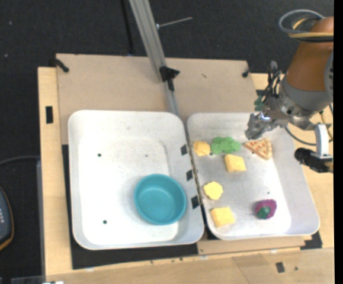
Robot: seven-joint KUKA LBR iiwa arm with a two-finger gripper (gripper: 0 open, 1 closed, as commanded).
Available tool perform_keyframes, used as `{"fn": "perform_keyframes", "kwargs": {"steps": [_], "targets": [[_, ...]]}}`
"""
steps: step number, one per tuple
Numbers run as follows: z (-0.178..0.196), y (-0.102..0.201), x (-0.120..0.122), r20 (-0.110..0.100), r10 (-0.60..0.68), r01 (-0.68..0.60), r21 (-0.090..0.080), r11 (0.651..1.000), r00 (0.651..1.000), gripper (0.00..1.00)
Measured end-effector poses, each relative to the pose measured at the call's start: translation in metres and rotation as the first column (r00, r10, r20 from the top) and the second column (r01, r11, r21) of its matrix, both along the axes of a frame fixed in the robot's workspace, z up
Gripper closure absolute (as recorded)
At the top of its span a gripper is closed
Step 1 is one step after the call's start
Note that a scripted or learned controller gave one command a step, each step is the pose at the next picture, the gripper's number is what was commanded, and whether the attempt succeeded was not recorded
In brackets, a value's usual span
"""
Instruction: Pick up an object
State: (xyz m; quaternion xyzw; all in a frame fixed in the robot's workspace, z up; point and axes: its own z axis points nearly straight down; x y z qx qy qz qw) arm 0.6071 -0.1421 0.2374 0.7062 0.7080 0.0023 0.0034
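1. Worktop (118,81): tan board carrying two shallow white bins side by side. Landmark for all positions below: the right bin (298,209).
2. Arm (308,70) enters over the right bin's far right corner; orange band above a grey wrist.
3. Claw (255,129) hangs low over the right bin's far edge, right of centre. Cannot tell whether it is open or closed; the tip is small and dark against the wrist hardware. Nothing is visibly gripped.
4. Orange wedge (260,148), triangular and speckled, lies inside the right bin near its far edge, just beside and below the claw tip. Contact between the two cannot be judged.
5. Green piece (224,145) lies in the right bin's far left part, left of the wedge.
6. Small yellow piece (202,149) sits at the right bin's far left corner, touching or just beside the green piece.
7. Yellow block (235,163) lies near the right bin's centre, just nearer than the green piece.
8. Yellow lump (212,190) sits at the right bin's left wall, midway along it.
9. Yellow slab (222,216) lies in the right bin's near left corner.
10. Purple piece (266,209), with a green patch, sits in the right bin's near part, right of the slab and apart from it.
11. Left bin (100,135) adjoins the right bin's left wall; it holds a blue bowl (159,199), upright, in its near right part.
12. Grey metal pole (150,40) rises at a slant from beyond the right bin's far left corner.
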Motion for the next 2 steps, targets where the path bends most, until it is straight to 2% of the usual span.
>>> {"fn": "perform_keyframes", "kwargs": {"steps": [2], "targets": [[-0.013, 0.112, 0.005, -0.009, 0.005, -0.005, 0.003, 1.000, 1.000, 1.00]]}}
